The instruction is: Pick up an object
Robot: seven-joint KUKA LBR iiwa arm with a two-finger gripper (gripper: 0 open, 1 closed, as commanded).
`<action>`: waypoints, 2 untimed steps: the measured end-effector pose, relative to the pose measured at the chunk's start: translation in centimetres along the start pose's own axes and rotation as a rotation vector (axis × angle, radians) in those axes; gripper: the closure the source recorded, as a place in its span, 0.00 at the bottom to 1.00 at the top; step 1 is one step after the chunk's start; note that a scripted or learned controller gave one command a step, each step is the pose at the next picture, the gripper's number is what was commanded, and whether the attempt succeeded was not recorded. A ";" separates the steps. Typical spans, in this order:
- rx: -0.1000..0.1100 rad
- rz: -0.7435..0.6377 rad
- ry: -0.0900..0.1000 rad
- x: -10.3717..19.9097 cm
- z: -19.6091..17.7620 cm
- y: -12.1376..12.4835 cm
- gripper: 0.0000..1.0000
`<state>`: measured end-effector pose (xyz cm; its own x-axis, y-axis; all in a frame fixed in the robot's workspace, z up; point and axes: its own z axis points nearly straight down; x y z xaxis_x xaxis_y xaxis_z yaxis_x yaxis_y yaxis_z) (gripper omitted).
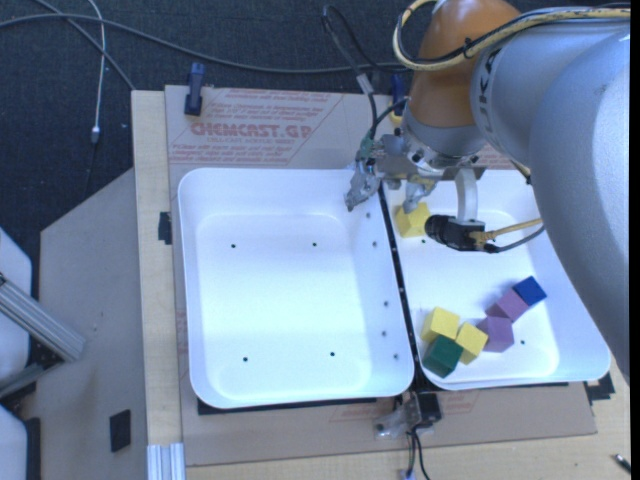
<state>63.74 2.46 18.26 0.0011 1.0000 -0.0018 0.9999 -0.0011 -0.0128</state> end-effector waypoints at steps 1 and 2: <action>-0.015 0.001 0.001 -3.5 -5.5 -5.6 0.00; -0.006 -0.004 0.002 -0.4 -0.1 -5.9 0.00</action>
